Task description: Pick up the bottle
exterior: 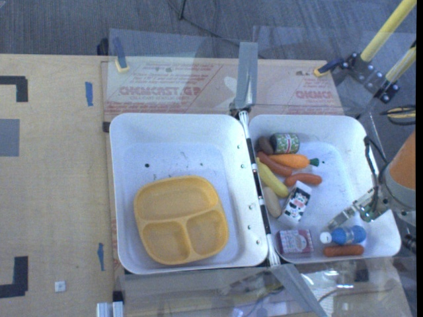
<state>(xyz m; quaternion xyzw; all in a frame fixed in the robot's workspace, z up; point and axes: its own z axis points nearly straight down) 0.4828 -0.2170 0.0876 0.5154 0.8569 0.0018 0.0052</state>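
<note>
The bottle [346, 235] is small and blue with a white cap pointing left. It lies on its side in the front right corner of the right bin [357, 132]. My gripper [355, 213] hangs just above and behind the bottle, close to the bin's right wall. The arm's orange band sits at the view's right edge. Nothing shows as lifted; the bottle rests on the bin floor.
A red sausage [344, 249] lies just in front of the bottle, and a pink box [295, 241] to its left. A milk carton [297, 203], banana [272, 180], carrot [291, 160] and green can [285, 142] crowd the bin's left half. The left bin [132, 137] holds a yellow divided plate [180, 218].
</note>
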